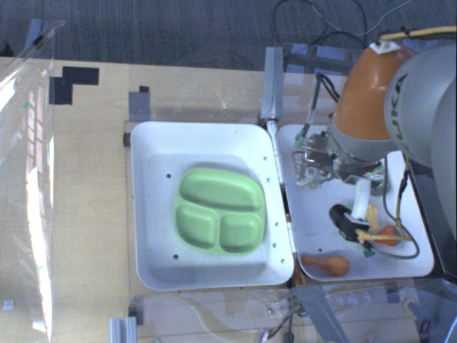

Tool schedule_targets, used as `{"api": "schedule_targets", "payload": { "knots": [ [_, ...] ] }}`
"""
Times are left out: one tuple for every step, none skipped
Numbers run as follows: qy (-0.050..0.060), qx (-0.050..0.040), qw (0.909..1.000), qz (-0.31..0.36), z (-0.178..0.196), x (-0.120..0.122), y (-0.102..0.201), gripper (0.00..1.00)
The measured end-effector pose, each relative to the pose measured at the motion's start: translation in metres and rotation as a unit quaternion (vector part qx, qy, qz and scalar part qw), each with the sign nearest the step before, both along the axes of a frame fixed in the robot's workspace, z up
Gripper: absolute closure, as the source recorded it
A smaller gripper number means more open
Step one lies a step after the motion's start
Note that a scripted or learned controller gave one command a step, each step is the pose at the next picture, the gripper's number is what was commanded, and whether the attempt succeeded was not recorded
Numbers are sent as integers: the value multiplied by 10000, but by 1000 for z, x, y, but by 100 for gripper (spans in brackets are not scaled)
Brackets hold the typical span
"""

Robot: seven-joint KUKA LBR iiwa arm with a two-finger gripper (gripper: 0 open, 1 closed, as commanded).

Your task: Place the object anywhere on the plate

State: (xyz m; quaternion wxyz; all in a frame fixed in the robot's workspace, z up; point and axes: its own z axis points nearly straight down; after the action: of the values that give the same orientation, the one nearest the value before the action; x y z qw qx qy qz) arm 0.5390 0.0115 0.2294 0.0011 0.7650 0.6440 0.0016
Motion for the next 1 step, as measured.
{"api": "schedule_targets", "payload": {
  "knots": [
    [17, 4, 9884, -1521, -45, -17, -48, 100]
  ]
}}
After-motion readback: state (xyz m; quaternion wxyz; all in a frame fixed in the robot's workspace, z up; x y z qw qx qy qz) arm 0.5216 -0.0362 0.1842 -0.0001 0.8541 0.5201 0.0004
